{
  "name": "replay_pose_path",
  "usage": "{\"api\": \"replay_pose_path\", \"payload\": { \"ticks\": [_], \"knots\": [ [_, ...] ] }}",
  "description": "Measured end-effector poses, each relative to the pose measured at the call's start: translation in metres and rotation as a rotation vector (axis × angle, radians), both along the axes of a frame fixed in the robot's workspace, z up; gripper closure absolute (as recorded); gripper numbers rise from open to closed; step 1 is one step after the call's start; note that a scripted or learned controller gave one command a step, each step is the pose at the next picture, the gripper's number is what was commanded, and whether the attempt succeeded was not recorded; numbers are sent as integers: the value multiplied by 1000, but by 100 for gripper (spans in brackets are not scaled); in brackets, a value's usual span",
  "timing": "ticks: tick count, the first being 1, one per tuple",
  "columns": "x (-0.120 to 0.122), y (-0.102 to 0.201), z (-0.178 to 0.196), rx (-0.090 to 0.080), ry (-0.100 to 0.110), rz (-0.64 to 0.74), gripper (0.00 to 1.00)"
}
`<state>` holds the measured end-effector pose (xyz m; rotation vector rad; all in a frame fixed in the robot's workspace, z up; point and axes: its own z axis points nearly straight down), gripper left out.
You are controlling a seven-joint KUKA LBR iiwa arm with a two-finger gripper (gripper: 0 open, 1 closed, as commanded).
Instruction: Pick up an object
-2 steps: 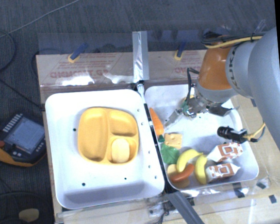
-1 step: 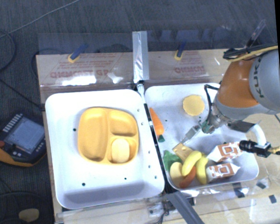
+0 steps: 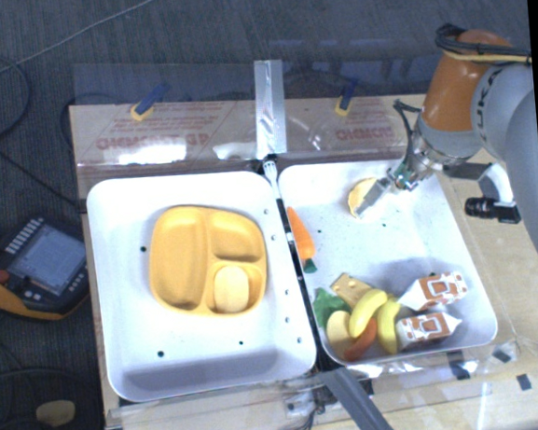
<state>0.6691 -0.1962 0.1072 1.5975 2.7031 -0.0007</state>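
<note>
Pick not yet confirmed; approach stage only.
Gripper (image 3: 379,190) low in right bin (image 3: 439,227), tip touching or just beside small yellow wedge-shaped object (image 3: 361,195) near bin's far wall. Finger opening: cannot tell; no hold visible. Wedge apparently resting on bin floor. Remaining, by judgement: secure grasp, then lift. Other candidates clustered at near edge: bananas (image 3: 367,315), cartons (image 3: 432,307).
</note>
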Motion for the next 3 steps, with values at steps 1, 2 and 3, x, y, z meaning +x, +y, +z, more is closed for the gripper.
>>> {"api": "replay_pose_path", "payload": {
  "ticks": [1, 2, 3],
  "knots": [
    [-25, -26, -19, -2, -7, 253, 0],
    [-35, 46, -14, 2, 0, -168, 0],
    [-18, 63, 38, -3, 1, 4, 0]
  ]
}}
